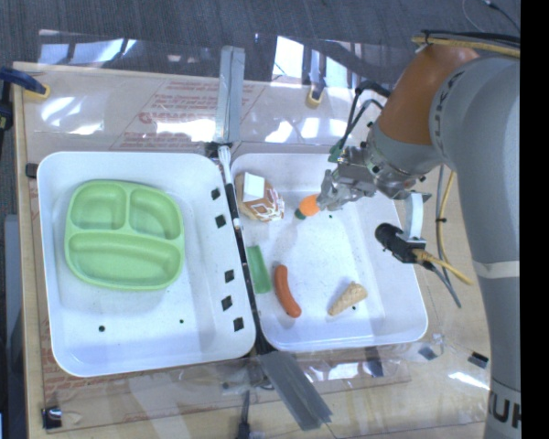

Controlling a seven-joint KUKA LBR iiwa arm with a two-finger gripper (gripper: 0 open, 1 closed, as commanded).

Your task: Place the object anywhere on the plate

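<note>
A small orange toy carrot with a green tip (306,208) lies in the right bin (389,323), near its back middle. My gripper (332,198) hangs right beside it, at its right end, reaching in from the right under the orange wrist band. I cannot make out whether it touches the carrot. The light green divided plate (123,236) rests in the left bin (119,341), toward its back left, with nothing on it.
The right bin also holds a toy cake slice (258,199) at the back left, a green piece (258,268) along the left wall, a red-orange sausage (286,291) and a tan cone (347,298) toward the front. A divider ridge (231,245) separates the bins.
</note>
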